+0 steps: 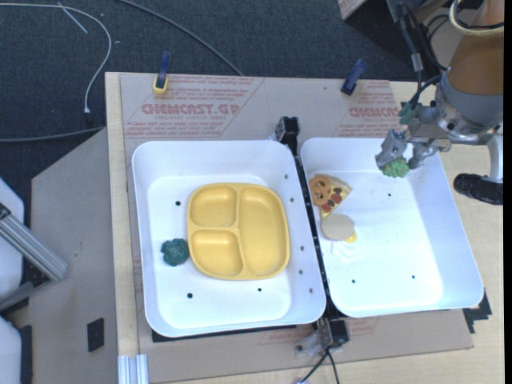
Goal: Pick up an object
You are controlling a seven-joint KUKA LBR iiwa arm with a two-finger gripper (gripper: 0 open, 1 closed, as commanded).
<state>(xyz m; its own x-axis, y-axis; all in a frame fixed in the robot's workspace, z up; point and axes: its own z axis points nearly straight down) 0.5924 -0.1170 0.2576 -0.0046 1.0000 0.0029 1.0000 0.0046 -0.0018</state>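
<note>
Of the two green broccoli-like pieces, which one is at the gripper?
The lighter green piece over the right bin, between the gripper fingers; the darker one lies in the left bin.

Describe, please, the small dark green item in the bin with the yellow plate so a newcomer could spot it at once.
Start at the left shallow white bin, which holds a yellow three-compartment plastic plate. Just off that plate's left edge, low on the bin floor, sits a small dark green, bumpy broccoli-like toy. It is the one loose item in that bin, and darker than the lighter green piece at the hand over the right bin.

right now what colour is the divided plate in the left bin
Yellow, the divided plate, seen in the camera view.
</note>
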